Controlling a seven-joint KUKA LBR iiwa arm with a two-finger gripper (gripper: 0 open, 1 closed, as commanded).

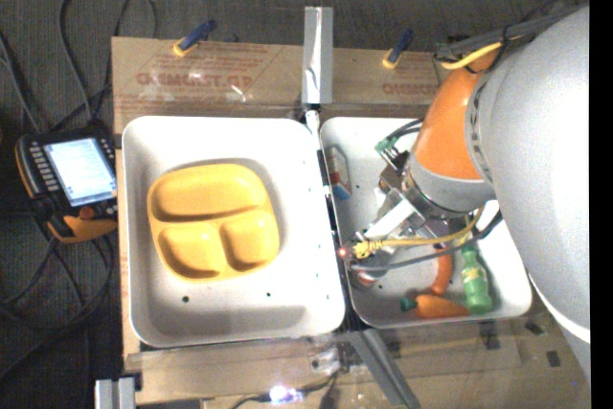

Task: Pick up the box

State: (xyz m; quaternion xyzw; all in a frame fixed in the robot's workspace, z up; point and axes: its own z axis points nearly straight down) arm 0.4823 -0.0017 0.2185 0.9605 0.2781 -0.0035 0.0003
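Note:
My arm's orange band [450, 134] and grey wrist hang low over the right bin [369, 131]. The gripper [374, 242] points down towards that bin's front left part, beside a yellow cable. The wrist covers the middle of the bin and hides what lies under it. A small white and blue item [337, 179] lies along the bin's left wall, a little behind the gripper; I cannot tell whether it is the box. Nothing is visibly held.
A green bottle [473, 281] and an orange carrot-like piece [438, 305] lie at the right bin's front right. The left bin [144, 302] holds a yellow divided tray [215, 217]. A pendant with a lit screen [69, 172] sits left of the bench.

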